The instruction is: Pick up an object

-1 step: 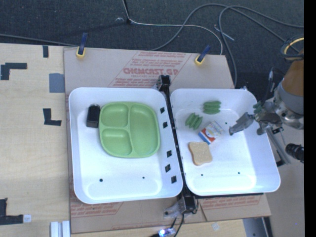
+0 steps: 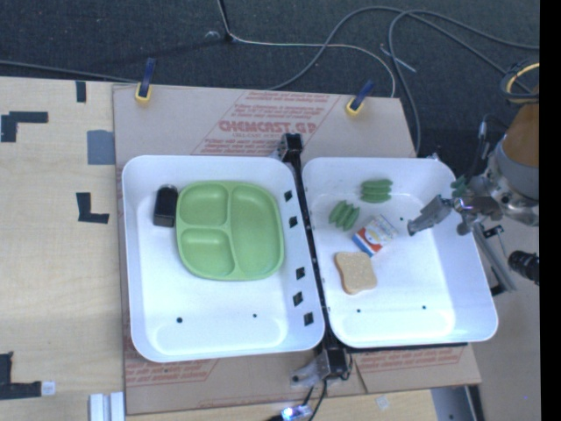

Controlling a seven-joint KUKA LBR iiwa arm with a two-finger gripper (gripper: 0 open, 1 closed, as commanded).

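The right bin (image 2: 465, 310) holds a slice of bread (image 2: 356, 273), a small white packet with red and blue print (image 2: 375, 234), and two green pea pods (image 2: 344, 213) (image 2: 376, 190). My gripper (image 2: 437, 224) hangs over the right part of this bin, to the right of the packet and apart from it. It looks open, with nothing between its fingers. One grey finger (image 2: 426, 216) points toward the packet. The arm's orange band (image 2: 526, 137) sits at the right edge.
The left bin (image 2: 145, 305) holds a green divided plate (image 2: 231, 231) and a small black object (image 2: 166, 206) by the plate's left rim. A black divider (image 2: 302, 235) runs between the bins. Cables lie on the dark floor behind the bench.
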